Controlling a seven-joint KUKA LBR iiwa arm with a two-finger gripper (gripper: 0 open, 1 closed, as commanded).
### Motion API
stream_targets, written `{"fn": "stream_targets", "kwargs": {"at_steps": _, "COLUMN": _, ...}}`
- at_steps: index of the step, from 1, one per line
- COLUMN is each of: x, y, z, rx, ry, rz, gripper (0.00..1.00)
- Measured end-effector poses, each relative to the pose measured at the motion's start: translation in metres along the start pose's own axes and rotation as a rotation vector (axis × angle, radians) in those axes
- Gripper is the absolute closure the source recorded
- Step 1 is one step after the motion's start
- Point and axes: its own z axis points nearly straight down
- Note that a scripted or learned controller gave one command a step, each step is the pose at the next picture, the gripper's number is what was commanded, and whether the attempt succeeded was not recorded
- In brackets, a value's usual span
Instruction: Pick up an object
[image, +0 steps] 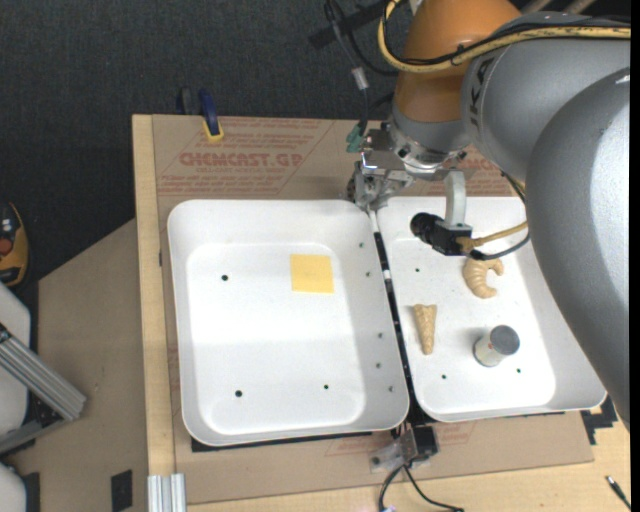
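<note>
The pincer (372, 190) hangs over the rims where the 2 shallow white bins (200, 300) meet; its opening cannot be told. Candidates: flat yellow square (311, 272) left, tan croissant-shaped piece (483, 276) right.

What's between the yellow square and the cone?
In the camera view, bare white floor of the left bin, then the two bins' adjoining rims, separate the yellow square from the cone.

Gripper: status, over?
Gripper at far rim between the bins, nothing seen held. Yellow square alone in left bin. Croissant, cone, grey cylinder in right bin, untouched.
</note>
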Motion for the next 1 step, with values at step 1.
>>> {"fn": "stream_targets", "kwargs": {"at_steps": 1, "x": 0.0457, "y": -0.0015, "z": 0.0213, "rx": 0.007, "ry": 0.002, "rz": -0.007, "gripper": 1.00}}
